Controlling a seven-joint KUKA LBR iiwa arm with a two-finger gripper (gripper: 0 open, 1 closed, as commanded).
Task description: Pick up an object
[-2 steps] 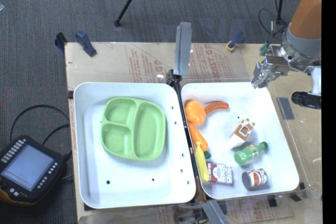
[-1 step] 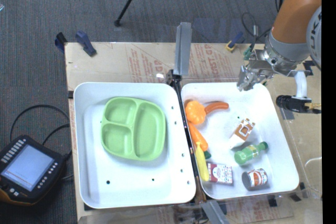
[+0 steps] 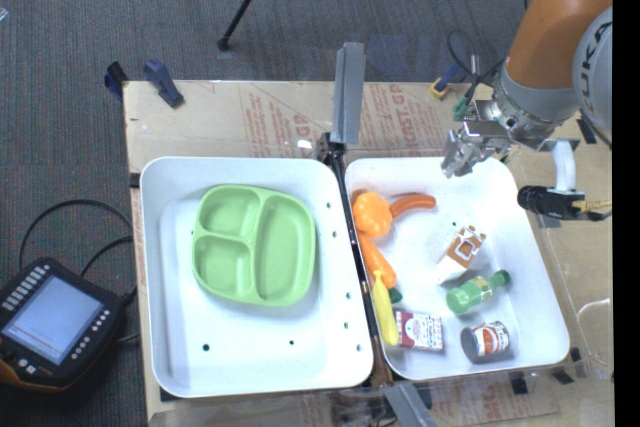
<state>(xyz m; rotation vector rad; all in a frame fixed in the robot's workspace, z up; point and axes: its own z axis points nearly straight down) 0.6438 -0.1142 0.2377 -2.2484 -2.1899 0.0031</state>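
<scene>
One arm (image 3: pixel 560 25), end effector (image 3: pixel 462 155) over right bin's (image 3: pixel 530 245) far edge.

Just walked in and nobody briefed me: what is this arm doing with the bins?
The arm's gripper hangs above the far edge of the right bin, with nothing visibly between its fingers. That bin holds toy food: an orange pepper, a sausage, a carrot, a green bottle, a can and small cartons. The left bin holds a green divided plate. Nothing is picked up yet.
</scene>
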